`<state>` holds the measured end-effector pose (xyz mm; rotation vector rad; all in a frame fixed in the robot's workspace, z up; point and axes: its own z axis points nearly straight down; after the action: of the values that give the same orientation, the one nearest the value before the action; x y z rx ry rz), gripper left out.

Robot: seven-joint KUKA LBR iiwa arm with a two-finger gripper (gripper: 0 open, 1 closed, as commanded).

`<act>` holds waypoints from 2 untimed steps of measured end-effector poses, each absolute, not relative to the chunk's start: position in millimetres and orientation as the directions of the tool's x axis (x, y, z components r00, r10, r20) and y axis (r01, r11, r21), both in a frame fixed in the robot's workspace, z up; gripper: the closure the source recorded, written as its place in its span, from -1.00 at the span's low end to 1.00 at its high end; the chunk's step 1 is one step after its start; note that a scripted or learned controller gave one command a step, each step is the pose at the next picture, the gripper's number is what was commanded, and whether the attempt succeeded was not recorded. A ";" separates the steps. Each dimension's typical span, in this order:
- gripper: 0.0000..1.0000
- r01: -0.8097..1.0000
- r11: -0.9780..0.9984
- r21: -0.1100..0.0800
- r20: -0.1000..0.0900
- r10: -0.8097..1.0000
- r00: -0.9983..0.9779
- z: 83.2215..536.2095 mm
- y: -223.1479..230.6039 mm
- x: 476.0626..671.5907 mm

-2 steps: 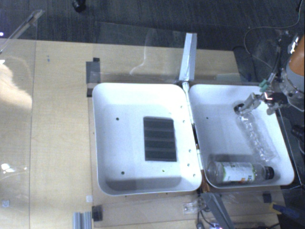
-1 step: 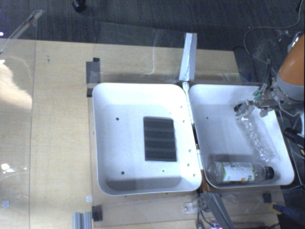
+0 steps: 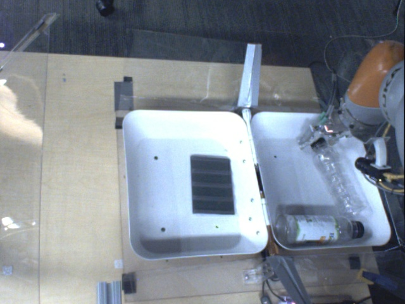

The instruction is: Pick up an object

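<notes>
Where the grey arm (image 3: 386,97) with its orange band reached in from the right, the pincer (image 3: 321,133) hung low over the far end of the right bin (image 3: 278,163); whether it was released or clenched could not be told.

Item: clear plastic bottle (image 3: 340,181), crumpled, lying lengthwise along the right side of the right bin, its upper end just beside the pincer; contact not discernible.

Item: bottle with pale label and dark cap (image 3: 319,228), lying on its side along the near wall of the right bin, cap toward the right.

Item: left bin (image 3: 145,170), white, shallow, touching the right bin along a shared edge.

Item: dark ribbed rectangular object (image 3: 212,183), flat near the centre of the left bin.

Both bins rested on the pale wooden bench (image 3: 76,189).
</notes>
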<state>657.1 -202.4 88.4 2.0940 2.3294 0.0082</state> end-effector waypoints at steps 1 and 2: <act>-1.00 1.000 0.006 0.009 -0.002 1.000 -0.006 170.6 -196.0 671.2; -1.00 0.995 0.098 0.005 0.001 0.995 -0.098 92.0 -202.9 672.2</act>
<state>672.2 -202.9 92.0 2.1082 2.3254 0.0065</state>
